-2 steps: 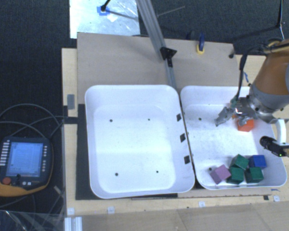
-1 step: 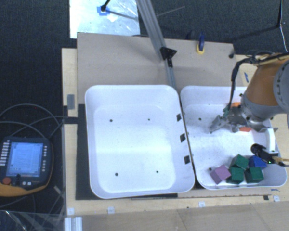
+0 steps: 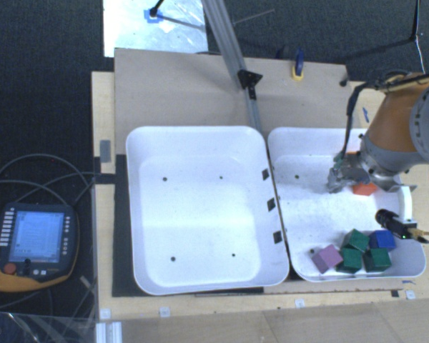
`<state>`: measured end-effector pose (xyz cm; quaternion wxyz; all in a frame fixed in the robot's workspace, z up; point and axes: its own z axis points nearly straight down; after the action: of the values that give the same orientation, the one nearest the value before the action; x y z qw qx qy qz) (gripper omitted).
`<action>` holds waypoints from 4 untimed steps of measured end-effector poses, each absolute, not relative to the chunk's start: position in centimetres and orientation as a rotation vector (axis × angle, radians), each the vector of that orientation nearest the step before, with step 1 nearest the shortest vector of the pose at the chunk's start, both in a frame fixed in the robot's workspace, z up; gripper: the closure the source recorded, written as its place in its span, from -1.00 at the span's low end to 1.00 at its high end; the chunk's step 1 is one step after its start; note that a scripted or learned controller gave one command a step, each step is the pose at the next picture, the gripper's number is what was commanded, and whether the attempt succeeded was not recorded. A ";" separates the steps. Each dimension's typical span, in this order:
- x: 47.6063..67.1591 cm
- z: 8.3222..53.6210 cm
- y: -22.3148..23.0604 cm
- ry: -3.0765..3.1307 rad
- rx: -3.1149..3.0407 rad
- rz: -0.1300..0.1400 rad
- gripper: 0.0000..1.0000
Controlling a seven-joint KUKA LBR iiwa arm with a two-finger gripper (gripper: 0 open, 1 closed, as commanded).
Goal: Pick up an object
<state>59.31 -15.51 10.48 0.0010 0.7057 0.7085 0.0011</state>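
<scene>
In the right bin's [image 3: 300, 191] near right corner cluster five blocks: one purple block [image 3: 327, 258], three green blocks [image 3: 356, 240] and one blue block [image 3: 381, 239]. Farther back in that bin, one orange block [image 3: 364, 189] lies just beside the gripper [image 3: 338, 180]; whether it is wide or narrow I cannot tell. The left bin [image 3: 200, 138] sits alongside.

My arm reaches in from the right edge of the view, its orange band lying just above the wrist and the grey link beside it cut off by the frame. The wrist bends down and to the left, ending in my gripper [image 3: 337, 179], a grey metallic head pointed downward and low. A dark cable loops from the upper arm along the wrist. The fingertips are too small to make out.
</scene>
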 end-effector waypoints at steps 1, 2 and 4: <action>59.0 15.0 -15.3 2.222 2.214 0.005 1.00; 58.9 20.1 -14.3 2.223 2.211 0.007 1.00; 59.2 26.1 -9.2 2.232 2.208 0.007 1.00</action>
<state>59.18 -9.16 26.08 0.0009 0.7033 0.7109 0.0021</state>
